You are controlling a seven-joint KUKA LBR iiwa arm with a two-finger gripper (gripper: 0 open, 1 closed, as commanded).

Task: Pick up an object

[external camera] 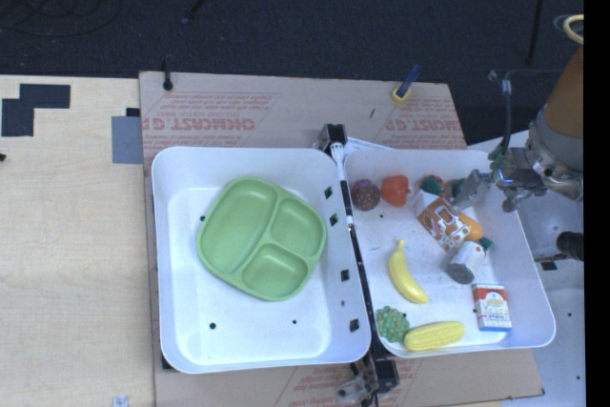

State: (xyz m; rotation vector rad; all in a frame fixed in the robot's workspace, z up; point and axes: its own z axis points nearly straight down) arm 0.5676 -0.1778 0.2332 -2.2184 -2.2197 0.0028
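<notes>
The right bin (538, 300) holds several items. Among them are a purple ball (365, 194), a red pepper (395, 190), an orange and white packet (444, 222), a small can (465, 260) on its side and a banana (405, 274). There are also broccoli (391, 321), a corn cob (434, 335) and a red and white carton (492, 308). My gripper (474, 188) reaches in from the right over the bin's far right part. It sits just above the packet and beside a small green item (434, 186).
A green divided plate (262, 238) lies in the left bin (181, 300). The divider between the bins (348, 234) runs down the middle. The grey arm with its orange band (562, 124) stands at the right edge. Brown cardboard (286, 114) lies behind the bins.
</notes>
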